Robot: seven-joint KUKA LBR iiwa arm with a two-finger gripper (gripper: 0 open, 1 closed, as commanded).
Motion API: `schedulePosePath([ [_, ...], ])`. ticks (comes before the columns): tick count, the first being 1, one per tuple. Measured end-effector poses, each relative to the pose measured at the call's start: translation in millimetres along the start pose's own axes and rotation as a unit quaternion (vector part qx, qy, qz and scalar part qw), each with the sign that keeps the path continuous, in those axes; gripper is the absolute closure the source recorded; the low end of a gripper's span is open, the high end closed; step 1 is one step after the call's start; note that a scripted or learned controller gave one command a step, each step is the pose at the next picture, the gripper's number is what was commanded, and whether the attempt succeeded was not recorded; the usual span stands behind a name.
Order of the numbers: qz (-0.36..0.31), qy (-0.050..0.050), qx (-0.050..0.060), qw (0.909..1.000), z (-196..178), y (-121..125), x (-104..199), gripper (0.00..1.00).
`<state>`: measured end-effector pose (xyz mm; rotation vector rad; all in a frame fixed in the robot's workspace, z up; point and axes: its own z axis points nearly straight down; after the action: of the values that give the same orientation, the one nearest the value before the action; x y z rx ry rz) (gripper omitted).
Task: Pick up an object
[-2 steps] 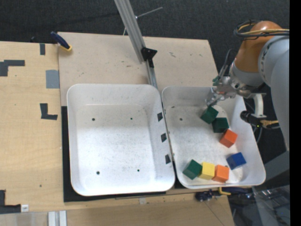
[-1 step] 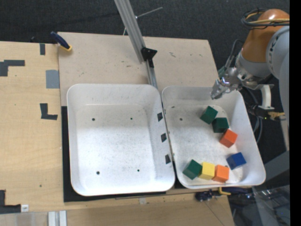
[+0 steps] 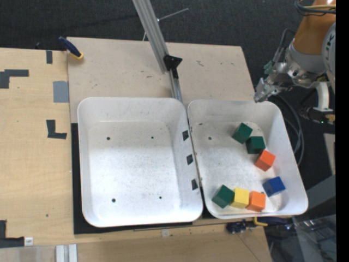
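Two white bins, left and right, faintly grey-speckled; in the right, three dark green cubes, two orange cubes, one yellow cube, one blue cube; pale wood bench with grey tape patches; arm grey with orange band.

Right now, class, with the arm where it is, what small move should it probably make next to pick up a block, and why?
Probably swing the gripper inward and down toward the two green blocks. It sits at the far right corner of the right bin, above the rim, with nothing seen between its fingers, and those blocks are the nearest; the other five lie toward the bin's near edge.
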<state>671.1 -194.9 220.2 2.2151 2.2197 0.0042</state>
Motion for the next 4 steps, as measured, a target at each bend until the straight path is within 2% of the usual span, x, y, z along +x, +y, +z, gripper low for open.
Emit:
schedulePosePath([
  [1,0.000,0.001,0.002,1.0000,-22,1,1,1.00],
  [2,-0.002,0.002,0.003,1.0000,-23,-9,63,1.00],
  [3,-0.002,0.002,0.003,1.0000,-23,-3,119,1.00],
  [4,-0.003,0.002,0.004,1.0000,-25,-18,178,1.00],
])
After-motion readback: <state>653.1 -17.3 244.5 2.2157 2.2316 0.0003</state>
